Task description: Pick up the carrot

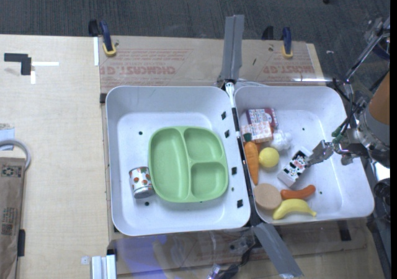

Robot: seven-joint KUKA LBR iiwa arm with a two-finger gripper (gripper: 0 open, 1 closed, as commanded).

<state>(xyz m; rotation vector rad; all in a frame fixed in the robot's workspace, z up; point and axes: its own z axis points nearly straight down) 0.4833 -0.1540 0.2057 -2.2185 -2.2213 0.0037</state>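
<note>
The gripper (319, 150) reaches into the right bin (335, 101) from the right side, its tip low over the bin floor; whether it is open or closed cannot be told, and nothing is seen gripped by it.

The carrot (251, 161) lies well to the gripper's left, against the bin's left wall. Its long axis runs almost straight up and down the picture, roughly parallel to that wall. The thicker end, with a bit of green at the top, points toward the far side of the bench (56, 123); the narrower end points toward the near edge.

Between the carrot and the gripper sit a small yellow ball (268, 157), just beside the carrot, and a small black-and-white carton (294, 166), which lies just left of the gripper tip. Farther back and left of the gripper is a red and white box (259, 124), close to the carrot's thick end. Nearer than the gripper and to its left are a tan disc (268, 196), near the carrot's narrow end, a reddish sausage (298, 193) and a banana (294, 209).

Much farther left, in the other bin (118, 147), are a green divided plate (187, 163) and a small spotted can (141, 182) lying beside it.
</note>
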